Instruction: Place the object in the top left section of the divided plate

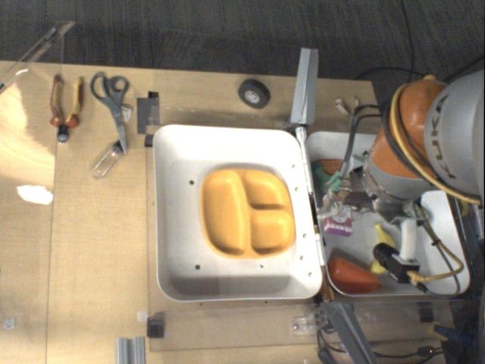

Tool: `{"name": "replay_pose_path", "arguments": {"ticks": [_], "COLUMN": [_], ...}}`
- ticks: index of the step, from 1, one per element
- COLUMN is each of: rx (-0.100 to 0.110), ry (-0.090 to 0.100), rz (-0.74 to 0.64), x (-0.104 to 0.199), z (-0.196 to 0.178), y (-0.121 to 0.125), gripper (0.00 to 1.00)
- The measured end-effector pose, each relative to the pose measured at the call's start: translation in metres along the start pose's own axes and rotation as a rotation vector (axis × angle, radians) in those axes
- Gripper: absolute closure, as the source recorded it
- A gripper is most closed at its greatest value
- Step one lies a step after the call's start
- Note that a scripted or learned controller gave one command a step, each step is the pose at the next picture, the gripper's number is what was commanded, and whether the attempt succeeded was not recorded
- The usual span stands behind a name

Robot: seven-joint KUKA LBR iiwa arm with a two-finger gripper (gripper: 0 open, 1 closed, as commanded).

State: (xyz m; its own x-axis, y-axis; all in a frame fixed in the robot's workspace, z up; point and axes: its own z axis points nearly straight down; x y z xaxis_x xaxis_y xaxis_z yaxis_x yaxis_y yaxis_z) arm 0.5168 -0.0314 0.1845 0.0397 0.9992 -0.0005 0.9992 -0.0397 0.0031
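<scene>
Grey arm [447,127] with its orange band reaches over the right bin [447,203], gripper [350,203] unreadable among clutter near a red object [352,274], while the yellow divided plate [248,209] sits mid left bin [174,203].

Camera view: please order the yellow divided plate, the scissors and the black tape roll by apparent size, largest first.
1. yellow divided plate
2. scissors
3. black tape roll

All three lie far from the camera at a similar depth, so the ranking looks reliable.
</scene>
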Motion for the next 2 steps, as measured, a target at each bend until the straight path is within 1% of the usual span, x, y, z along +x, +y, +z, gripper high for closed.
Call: {"name": "replay_pose_path", "arguments": {"ticks": [1,2], "rx": [0.0,-0.001], "ry": [0.0,0.0], "rz": [-0.126,-0.126], "x": [0.0498,0.0499], "z": [0.0,-0.0002], "y": [0.0739,0.074], "gripper": [1.0,0.0]}}
